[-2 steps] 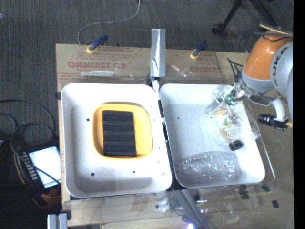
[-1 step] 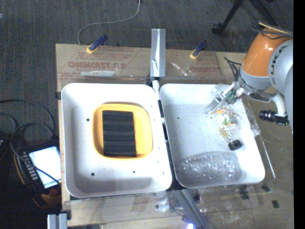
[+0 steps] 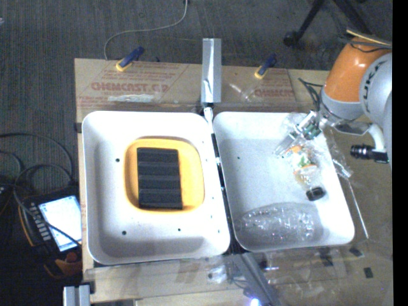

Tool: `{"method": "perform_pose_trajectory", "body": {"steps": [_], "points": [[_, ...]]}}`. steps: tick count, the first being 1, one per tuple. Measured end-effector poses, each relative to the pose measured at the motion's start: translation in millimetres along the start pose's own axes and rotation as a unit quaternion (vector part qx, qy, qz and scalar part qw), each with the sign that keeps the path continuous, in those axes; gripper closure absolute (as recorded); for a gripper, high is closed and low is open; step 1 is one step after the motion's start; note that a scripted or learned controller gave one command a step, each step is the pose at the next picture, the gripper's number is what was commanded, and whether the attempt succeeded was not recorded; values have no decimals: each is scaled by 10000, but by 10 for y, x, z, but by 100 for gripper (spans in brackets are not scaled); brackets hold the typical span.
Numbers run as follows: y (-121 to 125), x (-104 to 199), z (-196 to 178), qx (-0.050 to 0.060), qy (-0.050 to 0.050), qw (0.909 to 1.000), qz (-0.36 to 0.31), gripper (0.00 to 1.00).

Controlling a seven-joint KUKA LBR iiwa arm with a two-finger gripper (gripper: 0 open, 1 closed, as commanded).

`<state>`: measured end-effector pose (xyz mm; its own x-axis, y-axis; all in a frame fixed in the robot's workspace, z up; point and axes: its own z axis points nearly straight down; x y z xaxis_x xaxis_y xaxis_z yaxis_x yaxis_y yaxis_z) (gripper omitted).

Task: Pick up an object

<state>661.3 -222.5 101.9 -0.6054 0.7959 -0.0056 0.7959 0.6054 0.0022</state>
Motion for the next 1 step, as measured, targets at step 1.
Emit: {"method": "perform_pose_trajectory", "body": {"steps": [1], "points": [[18, 1, -105, -13, -14, 10000, -9, 100]]}}
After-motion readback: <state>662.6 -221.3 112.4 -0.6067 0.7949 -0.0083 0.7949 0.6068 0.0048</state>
